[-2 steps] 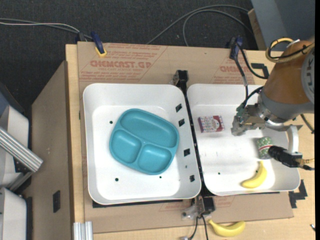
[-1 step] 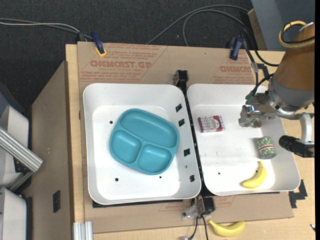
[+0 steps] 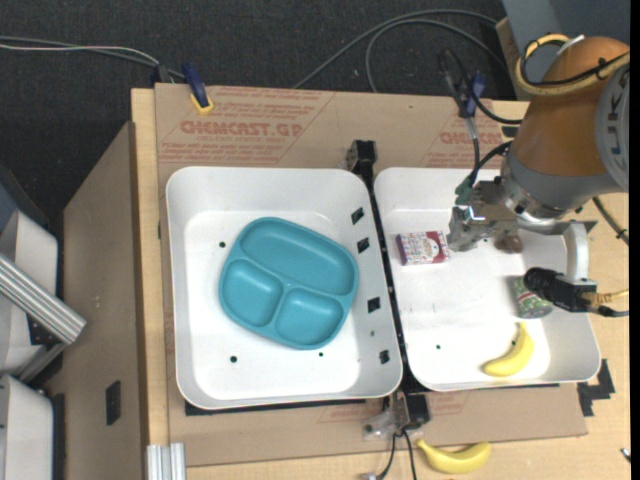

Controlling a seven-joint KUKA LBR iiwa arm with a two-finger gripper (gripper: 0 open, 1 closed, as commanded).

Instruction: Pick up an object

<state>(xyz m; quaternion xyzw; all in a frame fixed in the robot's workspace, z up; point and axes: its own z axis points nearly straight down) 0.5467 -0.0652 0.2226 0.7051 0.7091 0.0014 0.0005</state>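
Observation:
In the right bin (image 3: 440, 368) a small purple and white packet (image 3: 420, 247) lies near the left wall. My gripper (image 3: 468, 225) hangs just right of the packet, close to its right edge, under the grey and orange arm. A yellow banana (image 3: 510, 354) lies near the bin's front right corner. A small green and dark object (image 3: 533, 299) rests by the right wall, partly behind a black part of the arm.
The left bin (image 3: 190, 298) holds a teal divided plate (image 3: 288, 281). A second banana (image 3: 455, 455) lies on the cardboard in front of the bins. Black clips (image 3: 361, 155) join the two bins along the middle. Cables run across the back.

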